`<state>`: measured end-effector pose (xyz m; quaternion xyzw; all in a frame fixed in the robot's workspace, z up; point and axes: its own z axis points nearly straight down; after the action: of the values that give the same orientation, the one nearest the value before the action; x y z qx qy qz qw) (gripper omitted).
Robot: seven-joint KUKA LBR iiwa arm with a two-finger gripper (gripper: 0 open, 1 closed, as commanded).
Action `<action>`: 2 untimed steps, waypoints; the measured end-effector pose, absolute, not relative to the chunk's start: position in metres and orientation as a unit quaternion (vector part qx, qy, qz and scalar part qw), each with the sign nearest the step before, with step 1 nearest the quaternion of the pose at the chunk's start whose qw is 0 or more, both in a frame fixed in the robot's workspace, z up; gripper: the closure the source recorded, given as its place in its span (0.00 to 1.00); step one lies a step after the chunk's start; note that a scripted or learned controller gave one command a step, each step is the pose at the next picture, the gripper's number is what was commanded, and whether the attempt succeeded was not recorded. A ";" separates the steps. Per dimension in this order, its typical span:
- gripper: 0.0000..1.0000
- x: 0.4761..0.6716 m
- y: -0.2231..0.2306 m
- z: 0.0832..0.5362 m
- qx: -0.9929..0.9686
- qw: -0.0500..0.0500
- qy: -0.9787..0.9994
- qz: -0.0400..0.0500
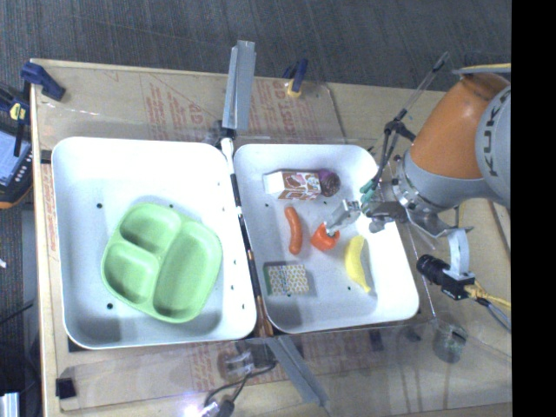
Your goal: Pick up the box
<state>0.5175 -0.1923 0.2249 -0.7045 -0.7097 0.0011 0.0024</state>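
From the overhead camera I see the box [293,183] lying flat near the far wall of the right bin [395,298], its long side running left to right. A dark purple, roundish item [329,181] sits right against its right end, touching or nearly so. Nearer to me lie a sausage [294,229], a small orange piece [324,238], a banana [356,263] and a patterned square packet [287,278]. The left bin [74,172] carries a green divided tray [162,261].

My end effector [340,218] hangs over the right bin, just above the orange piece and between the box and the banana. It grasps nothing that I can see; whether it is spread or closed I cannot tell from this angle.

I judge the step in hand to be the approach, with the box not yet reached. To do it well, I would shift toward the far-left of the bin until I am centred over the box, then turn the wrist so the closing direction crosses the short side. I would aim left of the box's middle, away from the purple item, so that it is not caught too. The bin wall is near behind the box, so I would descend straight and slowly, close only once low on the box's sides, and lift gently.
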 end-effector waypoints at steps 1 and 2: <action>0.00 0.475 -0.144 0.136 -0.705 0.003 -0.709 0.002; 0.00 0.558 -0.169 0.090 -0.676 0.002 -0.737 0.001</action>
<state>0.5584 -0.1693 0.0903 -0.6760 -0.7369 0.0010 0.0021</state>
